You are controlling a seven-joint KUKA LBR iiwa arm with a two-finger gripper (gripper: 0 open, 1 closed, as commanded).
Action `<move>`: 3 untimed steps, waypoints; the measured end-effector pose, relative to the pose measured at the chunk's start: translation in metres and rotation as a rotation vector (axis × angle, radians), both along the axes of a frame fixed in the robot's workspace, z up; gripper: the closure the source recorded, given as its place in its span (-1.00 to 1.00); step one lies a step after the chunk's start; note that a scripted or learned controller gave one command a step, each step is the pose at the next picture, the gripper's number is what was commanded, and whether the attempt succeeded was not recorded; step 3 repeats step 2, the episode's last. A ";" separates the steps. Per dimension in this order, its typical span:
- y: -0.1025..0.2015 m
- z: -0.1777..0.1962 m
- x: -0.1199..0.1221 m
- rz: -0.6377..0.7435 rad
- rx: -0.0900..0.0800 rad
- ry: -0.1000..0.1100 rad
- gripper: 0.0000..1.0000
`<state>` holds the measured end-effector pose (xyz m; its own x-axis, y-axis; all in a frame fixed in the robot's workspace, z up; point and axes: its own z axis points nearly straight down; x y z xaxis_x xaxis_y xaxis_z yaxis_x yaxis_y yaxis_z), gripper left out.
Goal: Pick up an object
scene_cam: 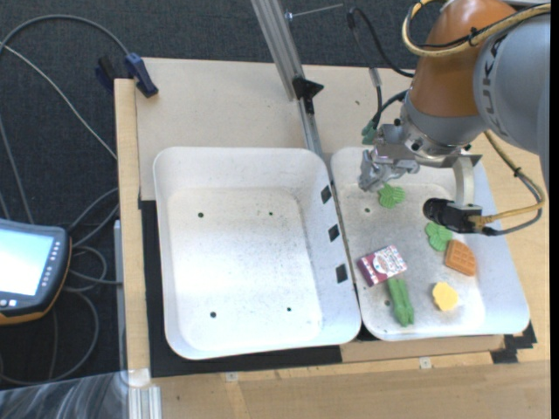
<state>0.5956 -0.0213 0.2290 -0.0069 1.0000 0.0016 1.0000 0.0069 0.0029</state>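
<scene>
1. Task's thing: no single object is singled out. Closest to the fingers (376, 177) is a small green piece (390, 196), lying on the floor of the right bin (349, 234) just below and to the right of the fingertips. Whether they touch it cannot be told.
2. Fingers: they point down into the upper part of the right bin. Nothing shows between them. Open or closed cannot be told from this angle.
3. A second green piece (438, 234) lies further right and lower than the fingers, partly under a black fitting (450, 212) on the arm's cabling.
4. An orange waffle-like block (460, 257) sits just below that second green piece, well apart from the fingers.
5. A yellow piece (445, 297) lies lower again, near the bin's front right.
6. A small box with a pink and white face (382, 264) lies well below the fingers, roughly straight down from them.
7. A long green object (400, 300) touches the box's lower edge and runs toward the bin's front rim.
8. The left bin (175, 168) lies to the fingers' left, side by side with the right bin.
9. Both bins rest on the desk (218, 103). The arm (489, 68), grey with its orange band, comes in from the upper right.
</scene>
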 end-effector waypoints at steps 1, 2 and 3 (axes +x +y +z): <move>0.049 0.010 0.006 0.000 0.000 0.000 1.00; 0.094 0.011 0.008 -0.001 0.001 0.000 1.00; 0.094 0.011 0.008 -0.001 0.001 0.000 1.00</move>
